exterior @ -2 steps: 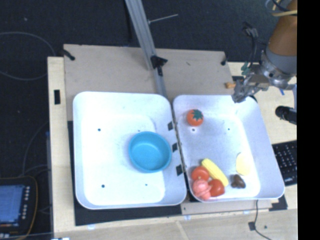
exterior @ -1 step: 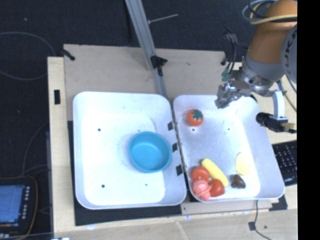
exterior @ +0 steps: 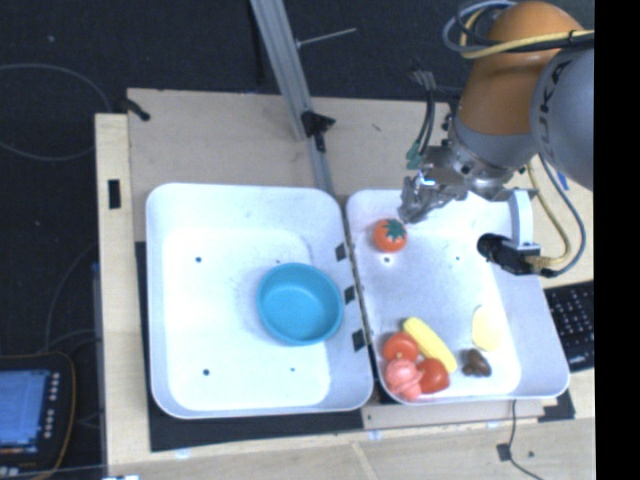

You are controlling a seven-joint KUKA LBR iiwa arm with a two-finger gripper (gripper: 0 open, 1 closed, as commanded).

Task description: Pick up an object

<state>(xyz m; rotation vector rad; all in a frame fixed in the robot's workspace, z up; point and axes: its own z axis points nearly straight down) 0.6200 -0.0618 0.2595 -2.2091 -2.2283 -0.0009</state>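
Note:
My gripper (exterior: 414,208) hangs over the back of the right bin (exterior: 520,298), just up and right of a small red-orange tomato (exterior: 390,235) with a green stem. The tomato lies on the bin floor beside the fingertips, not between them. At the bin's front lie a yellow banana (exterior: 429,341), two red tomatoes (exterior: 400,348) (exterior: 434,375), a pink piece (exterior: 402,376), a brown piece (exterior: 477,364) and a pale yellow piece (exterior: 486,330).
A blue bowl (exterior: 298,303) sits in the left bin (exterior: 190,238). A grey metal pole (exterior: 285,68) slants from the back toward the divider between the bins. A black keyboard (exterior: 572,320) lies right of the bench.

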